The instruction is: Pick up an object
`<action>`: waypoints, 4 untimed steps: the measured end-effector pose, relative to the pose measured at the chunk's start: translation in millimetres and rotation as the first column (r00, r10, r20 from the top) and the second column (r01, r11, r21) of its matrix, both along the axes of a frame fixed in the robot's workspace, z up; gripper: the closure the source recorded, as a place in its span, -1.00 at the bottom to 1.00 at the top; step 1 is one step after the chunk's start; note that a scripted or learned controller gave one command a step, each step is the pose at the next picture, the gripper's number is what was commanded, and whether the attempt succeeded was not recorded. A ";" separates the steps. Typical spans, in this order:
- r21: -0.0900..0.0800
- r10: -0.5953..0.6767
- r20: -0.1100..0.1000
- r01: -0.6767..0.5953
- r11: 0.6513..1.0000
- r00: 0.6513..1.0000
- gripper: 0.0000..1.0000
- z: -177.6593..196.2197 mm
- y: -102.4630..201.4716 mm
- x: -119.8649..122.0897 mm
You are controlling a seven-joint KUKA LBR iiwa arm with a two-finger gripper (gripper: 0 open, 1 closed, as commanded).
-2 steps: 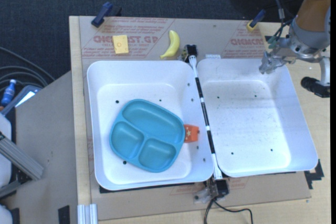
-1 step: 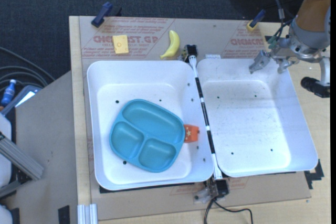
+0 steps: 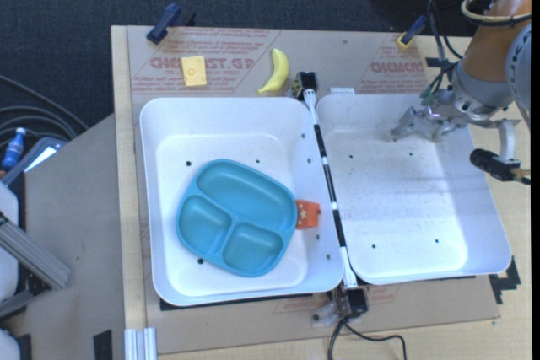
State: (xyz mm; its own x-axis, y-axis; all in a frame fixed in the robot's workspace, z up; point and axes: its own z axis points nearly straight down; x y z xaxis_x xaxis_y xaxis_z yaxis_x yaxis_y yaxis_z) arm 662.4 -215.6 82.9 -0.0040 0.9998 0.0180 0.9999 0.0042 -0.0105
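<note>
- Bench seen from above at a slant, bearing two shallow white plastic bins side by side: the left bin (image 3: pixel 160 131) and the right bin (image 3: pixel 472 240), with a dark divider strip where their rims meet.
- A light blue plastic plate with three compartments (image 3: pixel 238 217) lies flat in the left bin, towards its near side.
- A small orange object (image 3: pixel 308 214) sits touching the plate's right edge, close to the divider; these two look like the likeliest things to pick up.
- The grey arm with its orange band reaches in from the right, and its two-finger gripper (image 3: pixel 413 126) hangs over the far part of the right bin, well apart from the plate.
- Whether the gripper's claw is spread or closed cannot be told; nothing visible is carried.
- A yellow toy banana (image 3: pixel 275 72) lies outside the bins on the brown board behind them, probably out of play.
</note>
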 end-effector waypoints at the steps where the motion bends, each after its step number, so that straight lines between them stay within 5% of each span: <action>1: -0.013 0.001 0.008 -0.001 1.000 1.000 1.00 11.8 -3.5 1.1; 2: -0.007 0.002 0.006 -0.002 1.000 1.000 -1.00 11.4 -0.8 1.3; 3: -0.011 0.003 0.010 -0.003 1.000 1.000 1.00 22.2 -1.9 2.0; 4: -0.011 0.003 0.009 -0.003 1.000 1.000 -1.00 22.0 -1.6 1.9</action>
